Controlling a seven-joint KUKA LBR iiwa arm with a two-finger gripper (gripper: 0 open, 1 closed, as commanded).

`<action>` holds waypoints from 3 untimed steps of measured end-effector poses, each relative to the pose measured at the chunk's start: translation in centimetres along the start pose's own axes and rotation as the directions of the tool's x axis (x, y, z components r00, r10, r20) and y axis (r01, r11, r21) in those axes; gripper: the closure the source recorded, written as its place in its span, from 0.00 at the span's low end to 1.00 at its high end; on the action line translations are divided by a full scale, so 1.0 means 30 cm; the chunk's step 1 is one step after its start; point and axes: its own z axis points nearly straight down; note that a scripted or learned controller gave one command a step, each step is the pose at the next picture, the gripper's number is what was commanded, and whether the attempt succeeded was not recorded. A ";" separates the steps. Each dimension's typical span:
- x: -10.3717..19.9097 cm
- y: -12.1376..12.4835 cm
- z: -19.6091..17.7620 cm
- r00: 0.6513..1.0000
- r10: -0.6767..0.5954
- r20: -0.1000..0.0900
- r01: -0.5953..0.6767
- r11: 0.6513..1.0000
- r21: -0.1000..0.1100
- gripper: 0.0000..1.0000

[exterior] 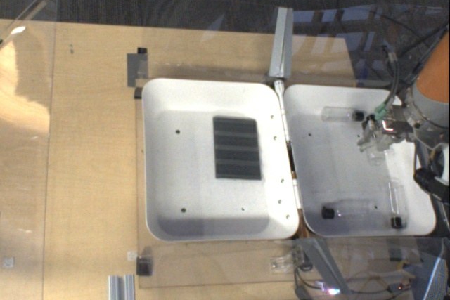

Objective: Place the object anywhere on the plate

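Camera view: hand above right bin, dark plate in left bin.

A dark ridged rectangular plate is seen flat in the left bin. It is set slightly right of centre.

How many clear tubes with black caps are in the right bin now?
3: one tube near the far wall, one tube along the near edge, one tube upright-looking near the right corner. Another may be hidden under the gripper.
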 end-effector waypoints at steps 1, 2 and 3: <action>0.228 0.342 -0.118 0.997 -0.078 -0.001 0.078 0.997 -0.001 1.00; 0.640 0.347 -0.040 0.986 0.168 -0.001 -0.168 0.986 0.004 1.00; 0.823 0.250 -0.337 0.982 -0.189 -0.002 0.189 0.982 -0.004 1.00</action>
